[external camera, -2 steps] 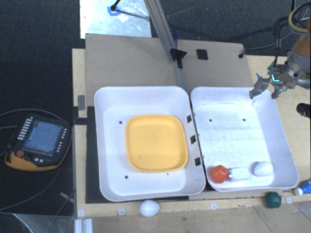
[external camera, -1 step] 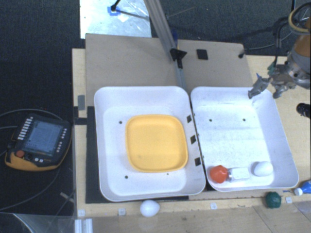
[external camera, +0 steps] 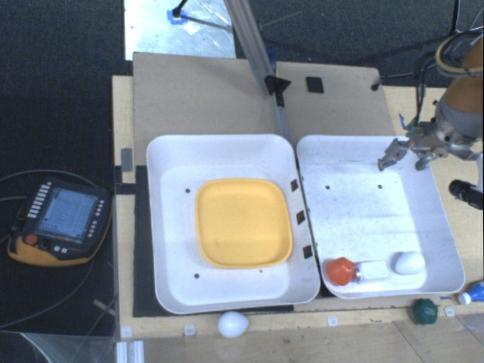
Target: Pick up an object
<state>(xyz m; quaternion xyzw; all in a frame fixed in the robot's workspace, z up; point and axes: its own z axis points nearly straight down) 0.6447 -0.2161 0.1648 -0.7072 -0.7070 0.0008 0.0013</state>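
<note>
My gripper [external camera: 407, 159] hangs over the far right part of the right bin [external camera: 378, 210], fingers spread open with nothing between them. Along that bin's near edge lie a red-orange ball [external camera: 340, 271], a small white block [external camera: 373, 271] and a white egg-shaped object [external camera: 409, 262]. All three are well below the gripper in the view and apart from it. The left bin [external camera: 170, 203] holds a yellow square plate [external camera: 244, 222].
A white egg [external camera: 233, 324] lies on the bench in front of the left bin. A dark green ball [external camera: 424, 311] and a blue-tipped item [external camera: 470, 296] sit at the front right. A teach pendant [external camera: 59, 219] rests on the floor at left.
</note>
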